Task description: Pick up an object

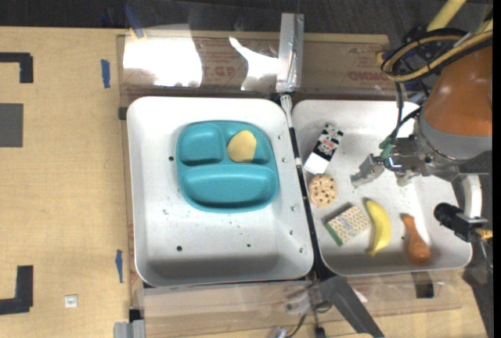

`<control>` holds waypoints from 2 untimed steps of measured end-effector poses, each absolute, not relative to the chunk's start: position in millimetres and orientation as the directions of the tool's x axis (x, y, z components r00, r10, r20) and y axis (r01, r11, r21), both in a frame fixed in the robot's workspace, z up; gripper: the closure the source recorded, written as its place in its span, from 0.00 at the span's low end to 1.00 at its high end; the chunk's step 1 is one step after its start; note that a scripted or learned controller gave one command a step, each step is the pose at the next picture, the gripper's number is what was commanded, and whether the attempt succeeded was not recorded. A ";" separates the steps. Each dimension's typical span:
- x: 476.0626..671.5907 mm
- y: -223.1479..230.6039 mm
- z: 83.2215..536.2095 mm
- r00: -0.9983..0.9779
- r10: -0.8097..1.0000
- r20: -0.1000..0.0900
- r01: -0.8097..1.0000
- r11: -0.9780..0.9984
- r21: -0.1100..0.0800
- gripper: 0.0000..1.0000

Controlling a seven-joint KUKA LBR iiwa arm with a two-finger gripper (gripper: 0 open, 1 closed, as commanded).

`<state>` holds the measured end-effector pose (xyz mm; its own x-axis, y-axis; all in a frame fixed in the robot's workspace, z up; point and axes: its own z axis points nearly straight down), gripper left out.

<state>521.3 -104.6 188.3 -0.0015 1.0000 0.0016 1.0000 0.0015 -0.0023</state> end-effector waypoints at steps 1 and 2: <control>479.0 -123.5 113.9 0.014 1.000 0.001 1.000 -0.014 -0.007 0.00; 483.1 -116.2 92.0 0.061 0.998 0.006 0.998 -0.061 0.008 0.00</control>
